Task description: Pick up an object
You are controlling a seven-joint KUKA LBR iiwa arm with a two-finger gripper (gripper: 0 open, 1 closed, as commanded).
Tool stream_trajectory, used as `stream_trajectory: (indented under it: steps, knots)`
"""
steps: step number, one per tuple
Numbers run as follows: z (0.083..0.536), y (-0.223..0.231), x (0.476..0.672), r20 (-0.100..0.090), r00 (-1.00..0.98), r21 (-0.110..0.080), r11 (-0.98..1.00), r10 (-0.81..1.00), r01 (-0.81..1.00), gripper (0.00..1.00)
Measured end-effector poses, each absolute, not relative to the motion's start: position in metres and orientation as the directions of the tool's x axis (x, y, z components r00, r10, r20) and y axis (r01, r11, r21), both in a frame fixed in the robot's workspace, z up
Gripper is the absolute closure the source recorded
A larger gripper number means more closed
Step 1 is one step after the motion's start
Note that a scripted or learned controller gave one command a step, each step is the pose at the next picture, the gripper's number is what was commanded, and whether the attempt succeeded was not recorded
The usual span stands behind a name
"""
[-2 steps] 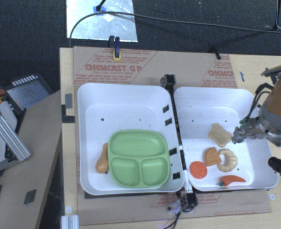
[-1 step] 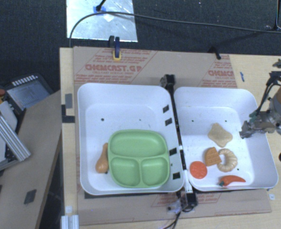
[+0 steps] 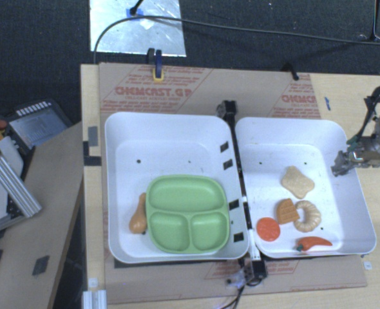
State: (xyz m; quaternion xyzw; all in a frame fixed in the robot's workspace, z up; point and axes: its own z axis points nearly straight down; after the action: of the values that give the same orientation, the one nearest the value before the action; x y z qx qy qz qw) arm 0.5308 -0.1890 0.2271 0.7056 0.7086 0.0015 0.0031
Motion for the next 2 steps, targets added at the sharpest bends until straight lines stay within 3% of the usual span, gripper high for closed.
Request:
stream_trajectory:
  steps: [1, 2]
  knots:
    - [0.269, -0.189, 0.532, -0.002, -0.004, 0.006, 0.004, 1.000, 1.000, 1.00]
    - [0.274, -0.136, 0.540, 0.001, -0.010, 0.004, 0.010, 1.000, 1.000, 1.00]
